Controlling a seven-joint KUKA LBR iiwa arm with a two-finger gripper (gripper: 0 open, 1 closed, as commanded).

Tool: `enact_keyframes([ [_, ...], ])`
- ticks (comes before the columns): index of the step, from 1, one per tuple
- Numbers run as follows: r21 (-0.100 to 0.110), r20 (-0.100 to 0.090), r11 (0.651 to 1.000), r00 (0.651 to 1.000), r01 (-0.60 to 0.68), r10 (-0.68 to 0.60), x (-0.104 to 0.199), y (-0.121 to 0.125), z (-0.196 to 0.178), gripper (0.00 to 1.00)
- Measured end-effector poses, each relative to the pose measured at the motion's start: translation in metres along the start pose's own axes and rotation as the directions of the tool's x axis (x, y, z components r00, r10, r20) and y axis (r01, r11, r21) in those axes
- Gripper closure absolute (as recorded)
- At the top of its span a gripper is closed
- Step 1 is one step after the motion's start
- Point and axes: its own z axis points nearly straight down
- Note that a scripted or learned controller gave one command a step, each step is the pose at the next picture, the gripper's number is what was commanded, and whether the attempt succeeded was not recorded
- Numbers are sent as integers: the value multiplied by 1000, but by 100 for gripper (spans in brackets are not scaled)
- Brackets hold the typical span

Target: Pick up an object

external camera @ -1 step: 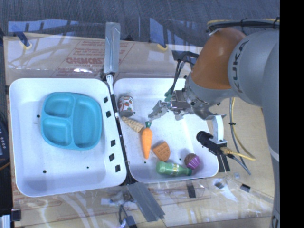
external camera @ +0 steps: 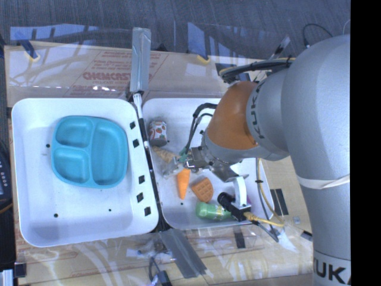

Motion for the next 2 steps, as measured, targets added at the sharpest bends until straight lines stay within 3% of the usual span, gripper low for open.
enact_keyframes([
  [1,3,0,1000,1000,4,-4,-1,-1,-9,100],
  [2,-4,0,996,996,-86,86,35,26,-148,100],
])
